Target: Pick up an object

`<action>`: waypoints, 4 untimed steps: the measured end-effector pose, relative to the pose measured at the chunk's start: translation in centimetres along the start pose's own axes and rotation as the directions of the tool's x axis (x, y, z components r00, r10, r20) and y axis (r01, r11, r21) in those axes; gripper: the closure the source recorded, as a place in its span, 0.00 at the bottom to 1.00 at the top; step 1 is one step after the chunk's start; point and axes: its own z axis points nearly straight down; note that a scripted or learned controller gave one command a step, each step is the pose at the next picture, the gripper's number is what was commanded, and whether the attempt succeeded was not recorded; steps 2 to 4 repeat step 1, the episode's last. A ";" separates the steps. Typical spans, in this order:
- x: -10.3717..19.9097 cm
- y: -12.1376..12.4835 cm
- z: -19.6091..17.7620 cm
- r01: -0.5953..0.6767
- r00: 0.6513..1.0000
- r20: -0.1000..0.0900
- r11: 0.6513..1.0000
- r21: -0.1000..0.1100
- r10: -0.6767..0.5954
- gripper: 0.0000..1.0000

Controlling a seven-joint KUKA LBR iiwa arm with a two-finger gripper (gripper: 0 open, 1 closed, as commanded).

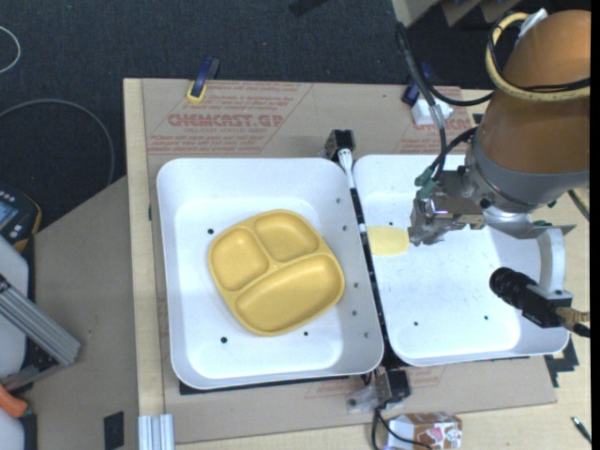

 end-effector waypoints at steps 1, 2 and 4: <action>8.6 0.0 -5.4 0.007 1.000 -0.003 1.000 -0.004 -0.007 1.00; 8.6 0.0 -5.4 0.007 1.000 -0.003 1.000 -0.004 -0.007 1.00; 8.6 0.0 -5.4 0.007 1.000 -0.003 1.000 -0.004 -0.007 1.00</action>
